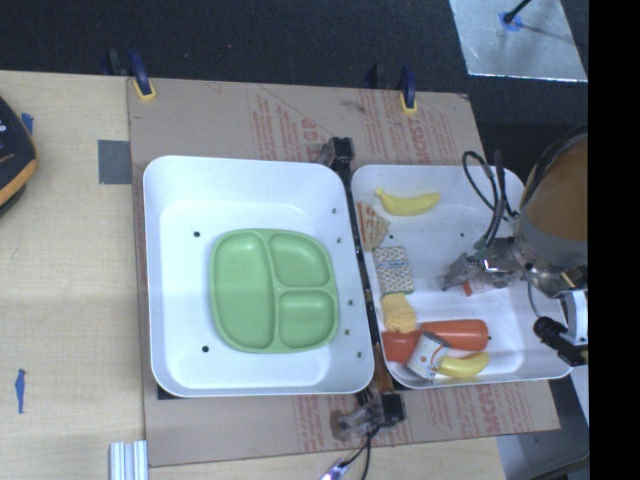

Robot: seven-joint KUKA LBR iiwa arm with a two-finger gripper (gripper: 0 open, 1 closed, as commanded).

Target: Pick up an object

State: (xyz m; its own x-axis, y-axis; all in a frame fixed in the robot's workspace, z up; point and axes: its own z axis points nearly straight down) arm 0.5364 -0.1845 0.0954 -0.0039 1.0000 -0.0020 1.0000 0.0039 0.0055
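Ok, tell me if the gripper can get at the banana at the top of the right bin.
Probably yes. The banana lies alone on bare bin floor in the right bin, nothing on or against it, and the gripper hangs over that same bin.

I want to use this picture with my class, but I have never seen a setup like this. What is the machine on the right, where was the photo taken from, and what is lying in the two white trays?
The photo comes from one fixed camera above the bench, looking down at a slant. Two shallow white bins sit side by side on a cardboard sheet. The left bin holds a green divided plate. The right bin holds toy foods: a yellow banana near the top, a small patterned packet, a yellow lump, a long orange-red piece like a carrot, a red piece and another banana at the bottom. The grey and orange shape at the right is a robot arm, reaching over the right bin. Its gripper hangs above the bin floor; nothing can be seen between its jaws.
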